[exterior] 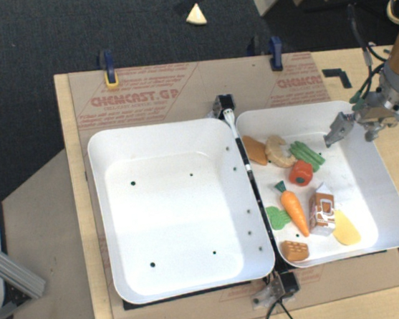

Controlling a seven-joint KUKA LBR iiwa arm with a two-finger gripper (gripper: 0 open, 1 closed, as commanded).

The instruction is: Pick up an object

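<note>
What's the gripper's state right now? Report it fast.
Gripper: above the right bin's far right part, nothing seen between its fingers; open or shut cannot be told.

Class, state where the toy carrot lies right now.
The carrot lies in the right bin, near its middle, just below the tomato and left of the small carton.

Arm [398, 73] reaching in from right, wrist low; claw [353, 127] pointing left, fingers spread apart, nothing between them.
</note>
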